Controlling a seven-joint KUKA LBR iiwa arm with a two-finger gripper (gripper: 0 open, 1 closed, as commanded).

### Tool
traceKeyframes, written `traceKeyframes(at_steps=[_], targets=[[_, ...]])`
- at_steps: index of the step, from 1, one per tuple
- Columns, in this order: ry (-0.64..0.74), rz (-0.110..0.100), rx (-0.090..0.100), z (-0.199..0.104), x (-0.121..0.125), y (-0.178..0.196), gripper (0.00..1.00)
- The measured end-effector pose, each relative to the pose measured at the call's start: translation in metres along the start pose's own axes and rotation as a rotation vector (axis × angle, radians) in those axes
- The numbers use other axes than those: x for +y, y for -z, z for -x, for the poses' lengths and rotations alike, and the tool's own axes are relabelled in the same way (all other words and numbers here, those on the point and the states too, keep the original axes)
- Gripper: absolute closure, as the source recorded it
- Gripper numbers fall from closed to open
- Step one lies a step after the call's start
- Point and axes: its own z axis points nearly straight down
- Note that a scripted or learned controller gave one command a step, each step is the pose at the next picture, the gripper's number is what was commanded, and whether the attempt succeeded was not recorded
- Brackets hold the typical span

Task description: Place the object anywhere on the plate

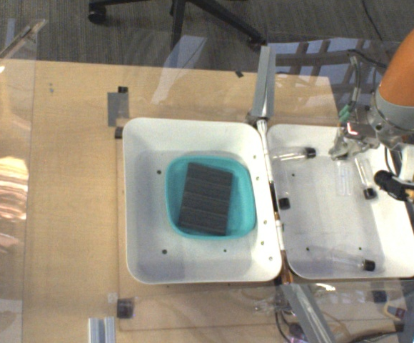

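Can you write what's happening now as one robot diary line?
dark ribbed block: lying on teal plate | left bin | gripper: over right bin

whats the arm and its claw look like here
The arm shows a rounded orange band over a grey wrist section. Below it the claw is a small cluster of pale metal parts with thin wires, a green spot and a tiny red light. A black cable runs beside it.

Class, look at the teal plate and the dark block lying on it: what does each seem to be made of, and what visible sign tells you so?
Teal plate: probably smooth plastic, uniform colour with a soft sheen. Dark block: matte, ribbed surface, perhaps foam or rubber; uncertain.
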Motion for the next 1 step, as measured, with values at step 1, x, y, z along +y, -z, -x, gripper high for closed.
traceKeyframes(at_steps=[1], targets=[[0.2,-0.001,0.002,-0.0602,-0.08,0.0154,1.0]])
